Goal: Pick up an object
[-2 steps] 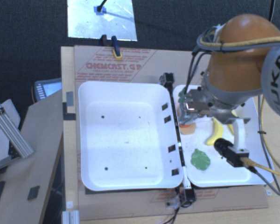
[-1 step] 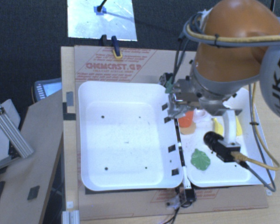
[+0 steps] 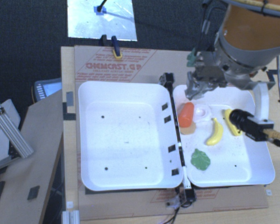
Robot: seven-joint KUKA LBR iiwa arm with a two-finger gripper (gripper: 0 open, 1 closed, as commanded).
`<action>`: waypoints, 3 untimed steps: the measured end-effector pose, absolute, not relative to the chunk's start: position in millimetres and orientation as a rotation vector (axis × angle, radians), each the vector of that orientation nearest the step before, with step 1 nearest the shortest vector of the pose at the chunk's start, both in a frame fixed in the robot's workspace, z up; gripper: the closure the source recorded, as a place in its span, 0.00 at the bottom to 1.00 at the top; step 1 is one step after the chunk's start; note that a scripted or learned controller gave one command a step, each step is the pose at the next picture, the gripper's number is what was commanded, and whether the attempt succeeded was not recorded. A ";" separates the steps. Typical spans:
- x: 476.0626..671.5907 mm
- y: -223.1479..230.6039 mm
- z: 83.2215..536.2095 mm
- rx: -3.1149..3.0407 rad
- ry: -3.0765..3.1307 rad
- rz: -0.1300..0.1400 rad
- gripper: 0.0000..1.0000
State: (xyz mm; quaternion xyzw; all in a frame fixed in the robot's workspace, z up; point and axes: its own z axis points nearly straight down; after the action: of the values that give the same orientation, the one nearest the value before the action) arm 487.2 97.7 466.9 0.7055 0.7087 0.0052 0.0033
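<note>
The gripper [image 3: 194,91] was seen above the right bin [image 3: 259,171]; its state could not be told. An orange object [image 3: 186,114], banana [image 3: 215,132] and green piece [image 3: 200,159] lay inside.

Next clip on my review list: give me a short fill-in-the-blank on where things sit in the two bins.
1. The orange carrot-shaped toy lies in the ____ white bin.
2. The curved yellow banana toy lies to the ____ of the orange toy in this view.
3. The leafy toy nearest the bin's front edge is ____ in colour.
4. The end effector hangs above the ____ white bin.

Missing words: right; right; green; right
</note>
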 end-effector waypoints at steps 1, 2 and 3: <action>486.0 132.1 385.3 2.216 2.232 -0.006 1.00; 487.0 160.5 488.4 2.209 2.226 0.020 1.00; 529.8 131.6 409.4 2.225 2.219 -0.006 1.00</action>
State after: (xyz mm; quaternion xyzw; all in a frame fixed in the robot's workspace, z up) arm 529.8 131.6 409.4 0.7081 0.7062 -0.0018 -0.0003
